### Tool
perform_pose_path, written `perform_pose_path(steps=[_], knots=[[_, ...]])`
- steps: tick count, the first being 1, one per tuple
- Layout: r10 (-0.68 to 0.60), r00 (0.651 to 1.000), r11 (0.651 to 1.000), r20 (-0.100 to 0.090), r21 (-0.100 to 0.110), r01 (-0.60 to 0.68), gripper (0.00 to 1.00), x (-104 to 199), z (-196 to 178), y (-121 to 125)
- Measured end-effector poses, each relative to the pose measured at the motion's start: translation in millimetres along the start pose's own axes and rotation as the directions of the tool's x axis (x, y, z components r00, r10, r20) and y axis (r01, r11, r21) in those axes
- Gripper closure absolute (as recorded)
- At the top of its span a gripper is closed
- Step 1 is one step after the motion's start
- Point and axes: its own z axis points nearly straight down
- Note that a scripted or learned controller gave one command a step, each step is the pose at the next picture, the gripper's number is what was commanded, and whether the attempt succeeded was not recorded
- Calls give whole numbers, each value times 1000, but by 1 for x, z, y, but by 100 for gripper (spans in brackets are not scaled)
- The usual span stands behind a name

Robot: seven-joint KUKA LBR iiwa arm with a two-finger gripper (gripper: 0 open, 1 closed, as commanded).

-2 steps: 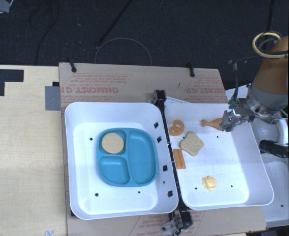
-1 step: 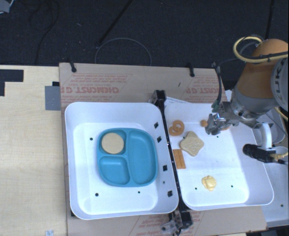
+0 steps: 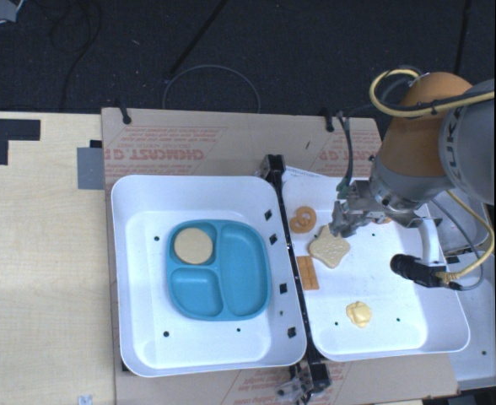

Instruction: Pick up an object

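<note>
Your gripper sits low in the right bin, just above the pale bread-shaped piece, at its 12 o'clock edge. You cannot tell whether contact is made, nor how the tool is set. Small round pretzel lies at the gripper's 9 o'clock; yellow lump at 6. Left bin bears a blue divided tray with a tan disc.
</note>
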Motion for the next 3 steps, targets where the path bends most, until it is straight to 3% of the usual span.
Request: perform_pose_path(steps=[3], knots=[[-1,1000,1000,1,1,1,100,148,-12,-29]])
